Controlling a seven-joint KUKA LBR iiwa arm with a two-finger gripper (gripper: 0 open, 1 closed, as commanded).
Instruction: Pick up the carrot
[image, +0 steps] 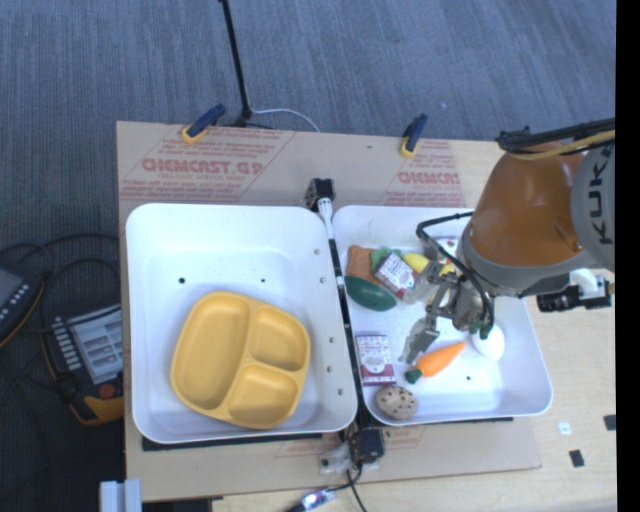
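Observation:
The carrot (443, 358) is small and orange with a green stub at its left end. It lies on the floor of the right bin (520, 395), near the front. My gripper (423, 341) hangs directly over the carrot's left half, pointing down and to the left. Its fingers (411, 351) are open, and nothing shows between them. The grey and orange arm covers the bin's far right part.
Around the carrot lie a cookie (397, 402), a red and white packet (374, 358), a dark green item (370, 294), a small box (397, 272) and a white egg (489, 344). A yellow divided plate (242, 357) sits in the left bin (160, 250).

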